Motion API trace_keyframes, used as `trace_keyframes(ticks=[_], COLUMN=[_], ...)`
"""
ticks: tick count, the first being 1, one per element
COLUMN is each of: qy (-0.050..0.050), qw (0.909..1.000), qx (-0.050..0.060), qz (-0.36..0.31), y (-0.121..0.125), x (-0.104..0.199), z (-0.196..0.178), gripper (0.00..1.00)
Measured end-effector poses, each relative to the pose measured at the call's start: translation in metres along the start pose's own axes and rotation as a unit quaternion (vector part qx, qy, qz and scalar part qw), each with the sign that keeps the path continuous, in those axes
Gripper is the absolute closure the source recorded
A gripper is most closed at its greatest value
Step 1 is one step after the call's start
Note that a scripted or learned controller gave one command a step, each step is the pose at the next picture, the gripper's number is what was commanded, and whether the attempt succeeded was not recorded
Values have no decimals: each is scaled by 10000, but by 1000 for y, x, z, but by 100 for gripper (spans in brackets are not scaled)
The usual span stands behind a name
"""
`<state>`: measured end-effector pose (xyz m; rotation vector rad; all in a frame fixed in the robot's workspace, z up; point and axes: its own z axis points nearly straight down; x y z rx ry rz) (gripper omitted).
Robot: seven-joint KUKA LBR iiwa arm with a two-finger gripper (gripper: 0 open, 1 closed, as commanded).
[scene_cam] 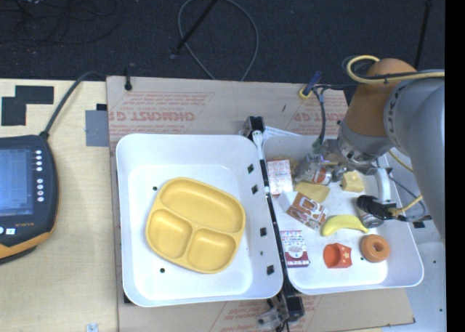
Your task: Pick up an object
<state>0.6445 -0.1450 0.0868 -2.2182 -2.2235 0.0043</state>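
Camera view has the gripper (325, 166) low over the back of the right bin (407, 276), its state impossible to tell. Just beside it lie a yellow wedge (312, 192) and snack packet (306, 211); banana (344, 224), donut (375, 248) nearer front.

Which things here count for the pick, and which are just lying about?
For the pick: gripper; banana; doughnut; red cup; cheese wedge; snack packets; right bin.

Lying about: yellow tray; left bin; handheld screen; cables.
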Motion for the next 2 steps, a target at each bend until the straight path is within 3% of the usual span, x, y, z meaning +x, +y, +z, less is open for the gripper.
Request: trace_keyframes(ticks=[1, 2], qy=[-37, -22], qw=[10000, 10000], qx=[-2, 12], qz=[16, 31], y=[-1, -1], x=[24, 24], z=[0, -7], gripper=[0, 100])
